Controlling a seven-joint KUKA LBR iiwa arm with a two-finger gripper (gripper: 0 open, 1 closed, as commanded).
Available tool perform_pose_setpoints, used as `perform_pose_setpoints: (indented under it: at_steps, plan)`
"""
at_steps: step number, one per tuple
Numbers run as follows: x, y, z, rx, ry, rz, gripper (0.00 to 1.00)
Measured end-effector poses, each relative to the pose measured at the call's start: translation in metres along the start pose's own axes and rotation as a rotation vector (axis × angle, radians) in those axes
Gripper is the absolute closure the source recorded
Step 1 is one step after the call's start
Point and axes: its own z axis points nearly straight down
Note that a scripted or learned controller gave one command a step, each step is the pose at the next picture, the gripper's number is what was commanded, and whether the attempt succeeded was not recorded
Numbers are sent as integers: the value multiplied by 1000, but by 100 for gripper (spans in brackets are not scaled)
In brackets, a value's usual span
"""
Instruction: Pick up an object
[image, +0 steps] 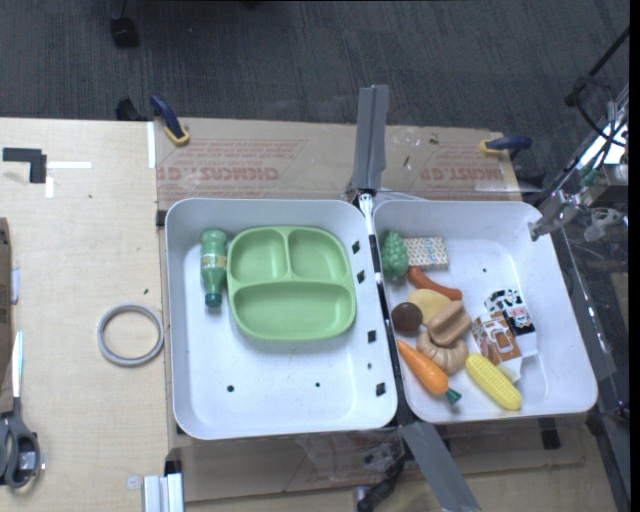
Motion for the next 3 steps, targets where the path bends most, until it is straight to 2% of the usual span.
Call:
perform_pose_setpoints:
  at_steps: [1,2,3]
  plan:
    - [39,-105,152,1,2,51,0]
    - [31,-104,194,0,1,35,0]
    - [30,-104,185,-1,1,39,100]
